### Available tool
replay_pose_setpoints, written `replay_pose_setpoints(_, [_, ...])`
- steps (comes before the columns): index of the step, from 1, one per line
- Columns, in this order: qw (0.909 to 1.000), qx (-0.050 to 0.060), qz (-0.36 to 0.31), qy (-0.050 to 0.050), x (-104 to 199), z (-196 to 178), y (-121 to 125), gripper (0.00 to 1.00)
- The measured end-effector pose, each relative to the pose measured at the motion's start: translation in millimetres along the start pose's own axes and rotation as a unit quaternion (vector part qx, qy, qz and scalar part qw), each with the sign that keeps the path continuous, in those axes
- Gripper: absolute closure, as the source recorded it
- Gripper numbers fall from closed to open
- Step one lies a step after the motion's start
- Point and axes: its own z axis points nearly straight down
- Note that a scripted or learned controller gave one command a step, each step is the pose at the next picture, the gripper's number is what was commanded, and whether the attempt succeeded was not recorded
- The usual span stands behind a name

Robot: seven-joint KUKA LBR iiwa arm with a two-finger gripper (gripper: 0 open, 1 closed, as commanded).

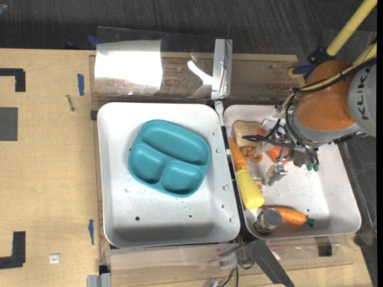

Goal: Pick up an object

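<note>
Holding position low over the right bin (341,220), the gripper (276,173) hangs from the grey arm with its orange band (323,103), among loose cables; whether its fingers are apart or together cannot be told, and nothing is seen between them.

Right bin, contents: a yellow cylinder (248,187) lying along the left wall; an orange piece (237,158) just beyond it on the far side; a tan item (244,131) at the far left corner; a carrot (290,216) with green tip lying across the near side; a small grey round object (268,218) touching the carrot's left end. These candidates for picking crowd the bin's left and near edges, likely where they came to rest against the walls.

Left bin (114,178), contents: one teal divided tray (169,156), upside up, tilted slightly, near the centre.

Assessment: the gripper stands just right of the yellow cylinder, apart from it, so a grasp appears not yet made.
</note>
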Motion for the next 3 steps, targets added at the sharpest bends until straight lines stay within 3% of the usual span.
replay_pose_setpoints(1, [0.9999, 0.000, 0.014, -0.003, 16, -1, -14, 0.00])
replay_pose_setpoints(2, [0.9999, 0.002, 0.009, -0.004, 86, -2, -26, 0.00])
replay_pose_setpoints(3, [0.9999, 0.001, -0.014, 0.004, -3, -65, -78, 0.00])
